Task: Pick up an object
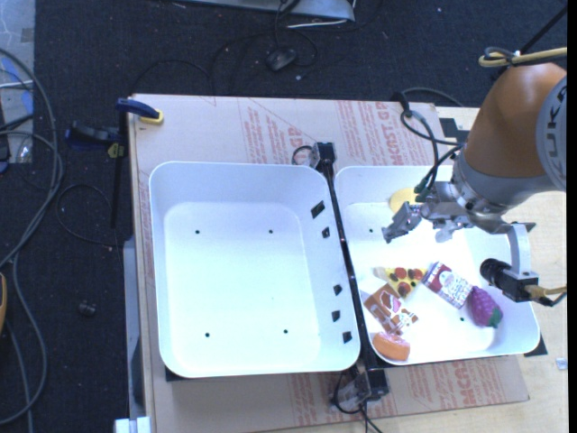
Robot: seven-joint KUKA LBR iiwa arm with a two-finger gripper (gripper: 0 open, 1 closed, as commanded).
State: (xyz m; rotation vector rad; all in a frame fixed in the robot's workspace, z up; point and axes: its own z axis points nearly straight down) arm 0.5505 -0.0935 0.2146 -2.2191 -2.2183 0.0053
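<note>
We see the claw in the right part of the frame, hanging over the upper half of the right bin. Its two dark fingers point down and to the left, spread a little, and we see nothing between them, so we judge it is open and holds nothing.

The things to pick lie in the lower part of this bin, well below the claw in the picture: a small pizza slice toy, a red and white packet, a purple grape bunch, a printed card and an orange slice at the bottom rim. A yellow thing sits just beside the claw, partly hidden by the wrist, so we cannot say what it is. The left bin carries no objects.

What can go wrong from here? The objects lie close together, some touching, so the fingers can come down on two at once and push them apart without catching any. The card and the packet look flat, and we think the fingers may slide over them. The orange slice is against the wall, where one finger may strike the rim. If the claw goes for the yellow thing, the bin wall is also near.
</note>
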